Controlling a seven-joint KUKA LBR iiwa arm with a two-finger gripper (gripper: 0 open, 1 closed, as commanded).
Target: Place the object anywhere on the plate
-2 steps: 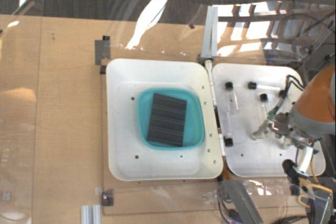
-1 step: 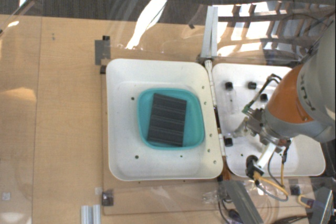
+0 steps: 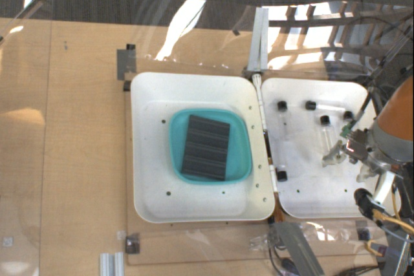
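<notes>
A dark grey ribbed block lies flat on the teal plate in the middle of the left bin. It sits fully within the plate's rim, slightly tilted. My gripper hangs over the right part of the right bin, well apart from the plate and the block. Nothing is visible in it.
The arm with its orange band comes in at the right edge over the right bin. Several small black studs dot the right bin's floor. A ridge separates the two bins. Cables lie at the lower right.
</notes>
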